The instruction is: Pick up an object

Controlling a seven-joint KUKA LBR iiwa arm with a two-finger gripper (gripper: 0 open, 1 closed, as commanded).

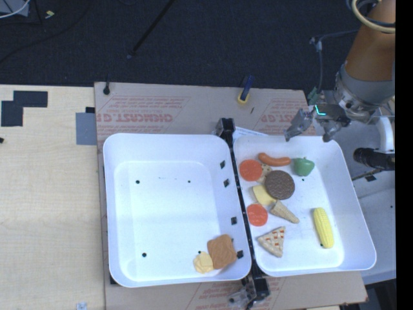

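1. Toast slice point(222, 251) and a pale yellow piece point(203, 262) touching it lie at the near right corner of the left bin point(122, 173).
2. Right bin point(352, 237) holds the pick candidates: pizza wedge point(273, 241), corn cob point(323, 227), two orange-red discs point(257, 214), brown cookie point(280, 185), sausage point(275, 159), green pepper point(302, 166).
3. Cardboard point(168, 105) under the bins carries red print, upside down, not legible.
4. Hand point(316, 128) hovers above the right bin's far edge, fingers spread apart, nothing between them.
5. Arm point(371, 44) descends from upper right.
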